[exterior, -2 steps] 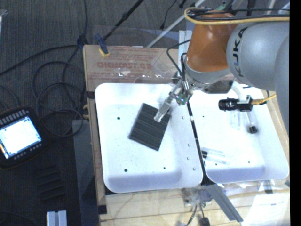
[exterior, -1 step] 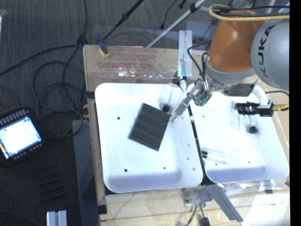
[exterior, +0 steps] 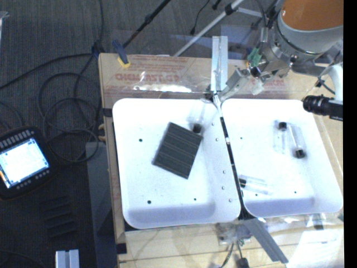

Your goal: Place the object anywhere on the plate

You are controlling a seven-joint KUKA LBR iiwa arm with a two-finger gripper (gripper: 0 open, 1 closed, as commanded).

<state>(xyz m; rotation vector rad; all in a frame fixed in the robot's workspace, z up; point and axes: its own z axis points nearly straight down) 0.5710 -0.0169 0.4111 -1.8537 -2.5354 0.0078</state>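
A dark ribbed rectangular plate (exterior: 177, 150) lies tilted in the left bin (exterior: 134, 205). A small clear tube with a black cap (exterior: 196, 124) rests just past the plate's far corner, close to the divider. Two more clear tubes with black caps (exterior: 290, 139) lie in the right bin (exterior: 323, 200), and another clear tube (exterior: 253, 183) sits near its front left. My gripper (exterior: 255, 70) hangs above the back edge of the right bin, near the divider, well away from the plate. A thin pale part slants from it down toward the bins' junction.
An upright metal post (exterior: 219, 66) stands behind the divider between the bins. Cables and a handheld screen (exterior: 22, 162) lie on the floor to the left. A black camera mount (exterior: 323, 105) juts in at the right.
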